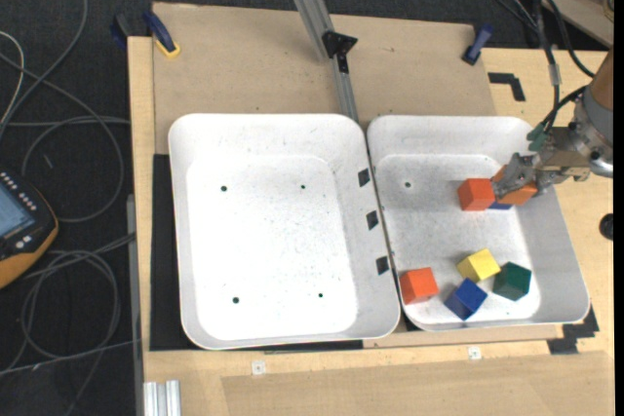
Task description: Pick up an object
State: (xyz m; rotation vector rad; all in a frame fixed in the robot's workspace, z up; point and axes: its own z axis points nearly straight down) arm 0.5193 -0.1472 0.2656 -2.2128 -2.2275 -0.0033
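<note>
Camera view. We list two white bins: the left bin (263, 229) and the right bin (556, 248). In the right bin we count five blocks. An orange-red block (476, 194) sits in the upper middle, a plain cube with a lit top face, touching or just beside the gripper (515, 178), which reaches in from the right rim; something blue (501, 205) shows under its tip. We cannot tell how the hand stands, apart or together. Near the front wall: an orange block (419, 283), a yellow block (479, 264), a blue block (466, 298), a green block (512, 281).
</note>
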